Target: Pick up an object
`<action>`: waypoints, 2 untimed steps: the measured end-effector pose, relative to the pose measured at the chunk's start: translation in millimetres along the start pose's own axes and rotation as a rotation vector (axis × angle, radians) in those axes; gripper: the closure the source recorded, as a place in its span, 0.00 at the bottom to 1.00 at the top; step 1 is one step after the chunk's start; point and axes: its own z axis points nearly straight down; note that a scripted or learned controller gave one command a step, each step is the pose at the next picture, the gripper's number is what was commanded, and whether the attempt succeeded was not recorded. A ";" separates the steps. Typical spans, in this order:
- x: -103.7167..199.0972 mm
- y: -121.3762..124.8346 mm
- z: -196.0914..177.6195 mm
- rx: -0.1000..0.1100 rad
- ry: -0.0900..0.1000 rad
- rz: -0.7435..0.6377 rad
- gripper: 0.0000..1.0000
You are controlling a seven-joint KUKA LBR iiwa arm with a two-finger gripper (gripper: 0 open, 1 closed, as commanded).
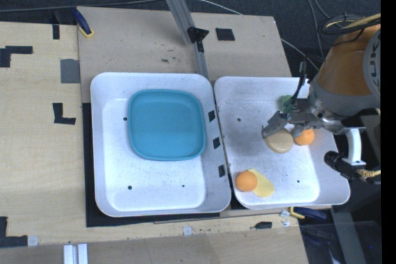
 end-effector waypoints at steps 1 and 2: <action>0.1 0.1 -6.6 0.005 0.001 0.000 1.00; 58.9 12.8 -3.9 0.006 0.002 -0.005 1.00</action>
